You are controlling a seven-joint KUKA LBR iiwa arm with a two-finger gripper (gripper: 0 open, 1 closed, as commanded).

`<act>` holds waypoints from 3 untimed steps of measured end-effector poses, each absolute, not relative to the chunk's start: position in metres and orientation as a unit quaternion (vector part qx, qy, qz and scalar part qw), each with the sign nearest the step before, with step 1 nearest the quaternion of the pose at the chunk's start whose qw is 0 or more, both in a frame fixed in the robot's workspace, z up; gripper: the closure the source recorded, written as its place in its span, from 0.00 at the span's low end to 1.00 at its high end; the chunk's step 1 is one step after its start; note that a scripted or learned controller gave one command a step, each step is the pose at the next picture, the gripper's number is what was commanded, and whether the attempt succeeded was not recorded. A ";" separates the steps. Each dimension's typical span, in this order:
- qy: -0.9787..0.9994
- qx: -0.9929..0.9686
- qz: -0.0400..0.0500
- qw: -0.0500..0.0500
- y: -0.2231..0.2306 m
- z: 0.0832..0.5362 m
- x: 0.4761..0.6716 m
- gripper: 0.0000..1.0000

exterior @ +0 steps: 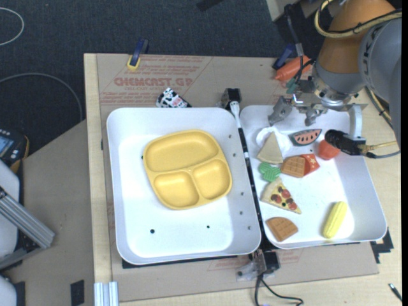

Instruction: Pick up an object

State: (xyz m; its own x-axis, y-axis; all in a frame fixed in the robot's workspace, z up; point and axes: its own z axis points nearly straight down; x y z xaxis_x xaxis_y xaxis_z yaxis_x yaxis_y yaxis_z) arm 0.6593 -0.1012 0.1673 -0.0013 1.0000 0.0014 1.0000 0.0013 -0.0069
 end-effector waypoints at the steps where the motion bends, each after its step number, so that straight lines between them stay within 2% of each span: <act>1: -0.708 -0.707 0.002 0.003 -0.095 0.105 0.655 0.00; 2: -0.707 -0.707 0.001 0.002 -0.094 0.083 0.655 0.00; 3: -0.707 -0.707 0.001 0.001 -0.094 0.097 0.656 1.00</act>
